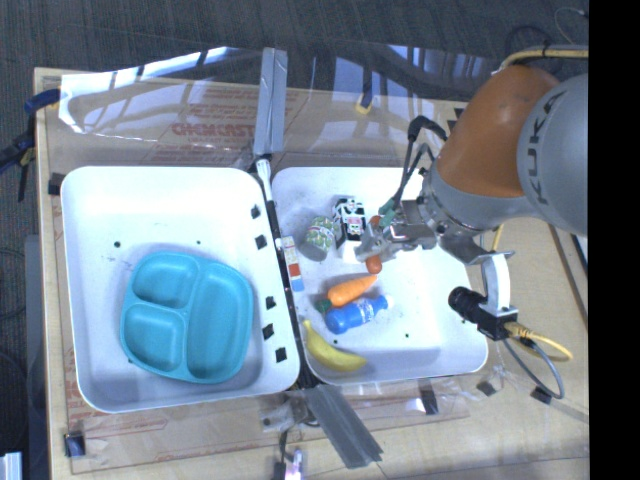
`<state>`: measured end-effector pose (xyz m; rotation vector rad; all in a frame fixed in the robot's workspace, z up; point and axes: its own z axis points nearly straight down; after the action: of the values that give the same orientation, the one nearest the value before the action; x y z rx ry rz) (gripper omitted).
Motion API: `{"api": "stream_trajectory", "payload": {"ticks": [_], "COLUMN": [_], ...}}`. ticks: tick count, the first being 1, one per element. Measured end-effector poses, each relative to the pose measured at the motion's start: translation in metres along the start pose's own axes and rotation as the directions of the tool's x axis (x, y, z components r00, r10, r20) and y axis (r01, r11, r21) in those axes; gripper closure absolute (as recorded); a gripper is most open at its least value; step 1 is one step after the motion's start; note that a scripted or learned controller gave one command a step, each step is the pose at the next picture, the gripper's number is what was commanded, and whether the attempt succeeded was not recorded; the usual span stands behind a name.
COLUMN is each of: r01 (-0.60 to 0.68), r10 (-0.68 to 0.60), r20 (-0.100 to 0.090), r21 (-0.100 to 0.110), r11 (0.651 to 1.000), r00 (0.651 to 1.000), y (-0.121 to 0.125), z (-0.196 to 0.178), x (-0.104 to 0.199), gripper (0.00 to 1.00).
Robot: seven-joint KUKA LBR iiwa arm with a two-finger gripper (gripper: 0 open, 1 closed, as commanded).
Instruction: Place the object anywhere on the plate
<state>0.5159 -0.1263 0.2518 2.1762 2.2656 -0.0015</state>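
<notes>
Arm (pixel 520 158) enters from 3 o'clock. Left bin (pixel 90 208) holds blue plate (pixel 187 315). Right bin (pixel 440 338): gripper (pixel 376 244) over carrot (pixel 352 289), bottle (pixel 354 314), banana (pixel 332 350) at 6 o'clock. Grip state: can't tell.

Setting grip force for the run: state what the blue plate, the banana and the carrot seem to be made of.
Blue plate: probably moulded plastic, one even turquoise with a soft sheen and rounded compartment ridges.
Banana: likely toy plastic, uniform yellow and smooth, though too small to rule out real fruit.
Carrot: apparently plastic or rubber, flat orange without surface texture; uncertain at this size.
</notes>
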Motion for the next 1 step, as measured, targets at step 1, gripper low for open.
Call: {"api": "stream_trajectory", "payload": {"ticks": [1], "r01": [0.166], "r10": [-0.166], "r20": [-0.002], "r21": [0.004], "r11": [0.986], "r00": [0.986], "y": [0.018], "z": [0.0096], "x": [0.0738], "gripper": [1.0]}}
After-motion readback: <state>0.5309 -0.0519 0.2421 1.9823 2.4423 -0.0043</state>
